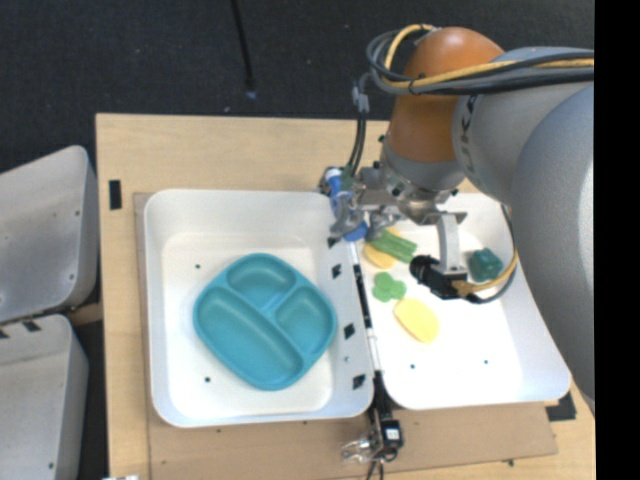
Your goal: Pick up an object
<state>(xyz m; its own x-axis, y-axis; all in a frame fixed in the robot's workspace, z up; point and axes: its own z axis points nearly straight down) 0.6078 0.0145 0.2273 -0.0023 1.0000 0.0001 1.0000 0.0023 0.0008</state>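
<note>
As things stand now: arm [520,138] leans in over the right bin [480,368], with the pincer [352,223] low at the bin's 10 o'clock edge, hard by the wall between the two bins.
Pincer state: cannot tell from where I stand, the wrist blocks it. Nothing visibly held.
Nearest target: green block [396,244] lying against a yellow piece [378,257], 10 o'clock in the right bin, just beside the pincer.
Other targets: green flower shape [388,288] at 9 o'clock; yellow oval [416,320] at 8 o'clock; small teal piece [486,264] near centre, toward 1 o'clock.
Left bin [170,268]: teal divided plate [265,318] in the middle, well apart from the pincer.
Worktop [120,148]: carries both bins.
Step, my guess: lining up a grasp, nothing lifted yet.
Doing it well: commit to one item. Block and yellow piece touch, so straddle only the block, centred. Come straight down, clear of the bin wall, then lift vertically.
Easier option: yellow oval sits apart from its neighbours.
Risk: clipping the wall, or nudging the pair apart.
</note>
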